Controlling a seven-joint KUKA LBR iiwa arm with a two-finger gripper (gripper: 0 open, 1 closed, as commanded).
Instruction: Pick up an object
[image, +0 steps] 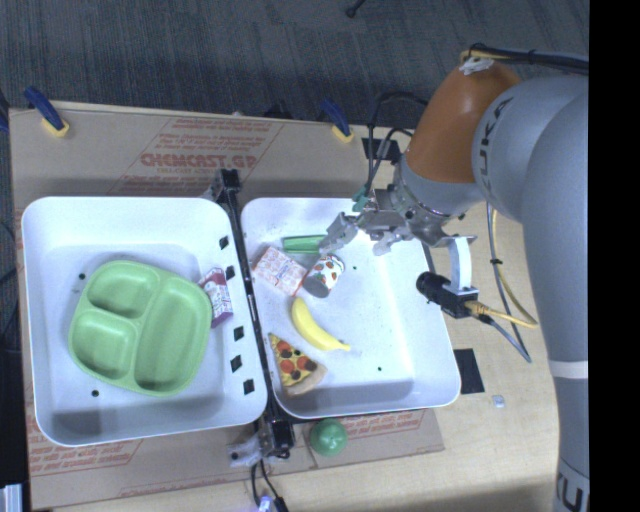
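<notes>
Two bins (40, 300) (430, 340) – one tray (140, 325), one banana (315, 328).

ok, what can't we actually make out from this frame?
- Gripper: fingertips are small and blurred against the right bin, so finger spacing is unreadable.
- Green marker: its right end is hidden behind the gripper.
- Small cup: print too blurred to read; contact with the gripper unclear.
- Snack packet: label too small to read.
- Green ball: lower part partly hidden by the cardboard edge.
</notes>
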